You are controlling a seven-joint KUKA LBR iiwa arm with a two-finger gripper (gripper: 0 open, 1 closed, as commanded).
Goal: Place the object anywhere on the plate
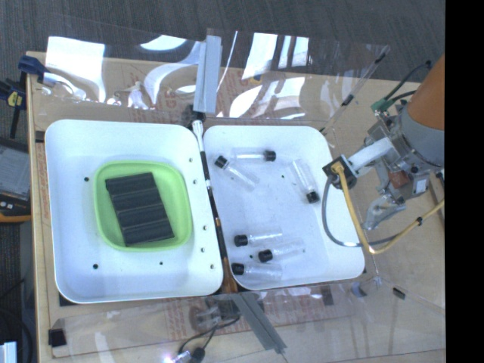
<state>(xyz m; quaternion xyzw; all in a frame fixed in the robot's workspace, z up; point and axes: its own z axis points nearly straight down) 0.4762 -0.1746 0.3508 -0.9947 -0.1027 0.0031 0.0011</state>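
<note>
The arm's gripper (382,203) sits at the right of the camera view, outside the right bin (333,267) and just past its right wall, over the counter (423,308). Cables and a yellow hose (355,218) loop beside it, and the metal parts overlap so much that I cannot tell how the jaws stand; nothing recognisable shows between them.

The right bin holds several clear plastic tubes with black caps. One lies near the top centre (253,156), one slants just left of it (231,170), and one lies toward the right wall (305,181). Three more cluster at the lower middle: one (257,239), one (278,251) and one against the front wall (253,272). All rest on the bin floor, well apart from the gripper.

The left bin (68,278) carries a green plate (178,184) at its centre, and a dark ribbed block (138,208) lies on the plate, tilted slightly.
</note>
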